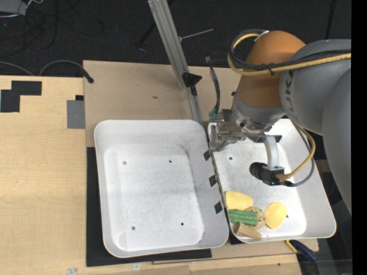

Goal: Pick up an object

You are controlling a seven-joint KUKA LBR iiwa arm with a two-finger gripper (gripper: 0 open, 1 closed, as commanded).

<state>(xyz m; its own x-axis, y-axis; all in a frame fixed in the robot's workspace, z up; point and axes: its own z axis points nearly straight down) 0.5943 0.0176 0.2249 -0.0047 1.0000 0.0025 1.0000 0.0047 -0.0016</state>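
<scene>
While the claw hovers at the right bin's far-left corner, its opening impossible to tell, the objects cluster at the near edge; it should travel nearward, then descend centred over one piece.

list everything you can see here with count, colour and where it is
white bins: 2, white, side by side on the bench; left bin, right bin
yellow objects: 2, yellow, near end of the right bin; one by the divider, one further right
green object: 1, green, between and just below the yellow ones
tan object: 1, tan, at the right bin's near edge, touching the green one
metal rail: 1, grey, slanting up from the bins' far junction
bench: 1, light wood, under and left of the bins
arm: 1, grey with an orange band, reaching in from the right over the right bin
gripper: 1, grey, above the far end of the right bin by the divider
</scene>
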